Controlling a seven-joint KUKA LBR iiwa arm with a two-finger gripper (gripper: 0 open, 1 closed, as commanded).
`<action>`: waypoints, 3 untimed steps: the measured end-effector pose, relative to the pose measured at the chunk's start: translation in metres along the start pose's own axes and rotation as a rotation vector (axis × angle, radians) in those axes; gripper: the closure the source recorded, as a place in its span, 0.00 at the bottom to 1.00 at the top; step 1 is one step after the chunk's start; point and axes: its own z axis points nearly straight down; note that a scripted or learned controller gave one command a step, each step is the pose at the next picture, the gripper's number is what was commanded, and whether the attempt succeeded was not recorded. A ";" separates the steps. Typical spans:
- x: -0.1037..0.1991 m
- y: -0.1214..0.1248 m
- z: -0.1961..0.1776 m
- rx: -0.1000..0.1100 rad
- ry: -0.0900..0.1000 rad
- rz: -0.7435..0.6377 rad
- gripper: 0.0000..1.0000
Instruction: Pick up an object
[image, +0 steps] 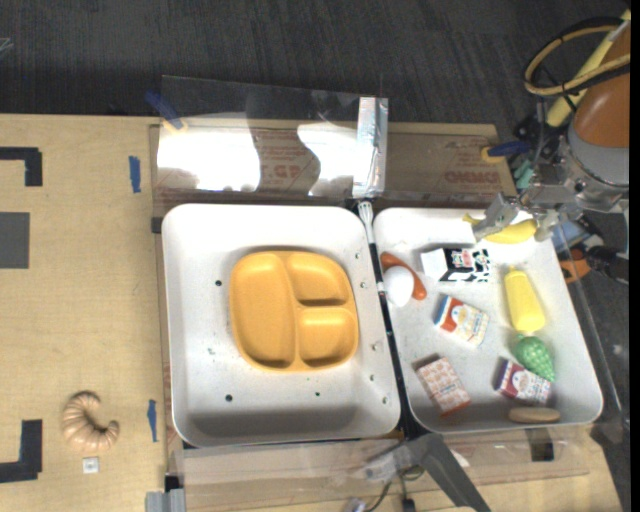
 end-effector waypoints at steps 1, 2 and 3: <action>-0.024 0.008 -0.005 -0.003 -0.002 0.077 0.00; -0.069 -0.033 0.099 0.008 0.000 0.108 0.00; -0.032 -0.042 0.160 -0.023 -0.006 0.254 0.00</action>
